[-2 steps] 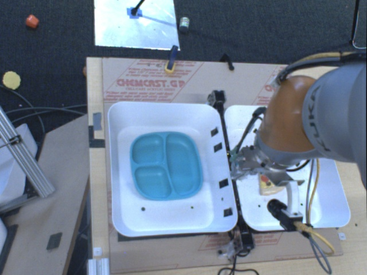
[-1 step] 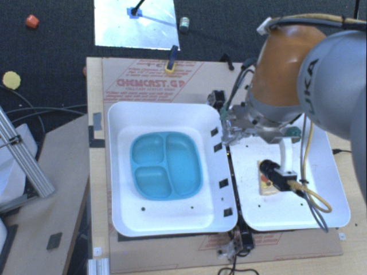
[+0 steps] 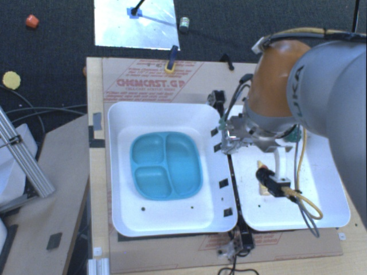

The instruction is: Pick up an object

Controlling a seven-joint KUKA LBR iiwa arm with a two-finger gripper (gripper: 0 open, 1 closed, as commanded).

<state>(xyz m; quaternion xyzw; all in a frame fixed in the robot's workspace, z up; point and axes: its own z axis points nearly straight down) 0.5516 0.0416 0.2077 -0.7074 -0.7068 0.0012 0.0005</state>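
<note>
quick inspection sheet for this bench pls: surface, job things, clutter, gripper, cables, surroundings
surface: shallow white plastic bin at view left and matching white bin at view right, both on a lettered brown cardboard sheet
job's things: light blue divided plastic plate, flat in the left-of-view bin
clutter: nothing seen
gripper: gripper over the seam between the bins; grasp not visible
cables: black cables on the floor, view left
surroundings: shiny silver sheet, yellow ball, small orange-red object

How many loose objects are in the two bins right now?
1. A blue divided plate lies flat in the middle of the left bin. The arm covers much of the right bin, so something may be hidden under it.
</note>
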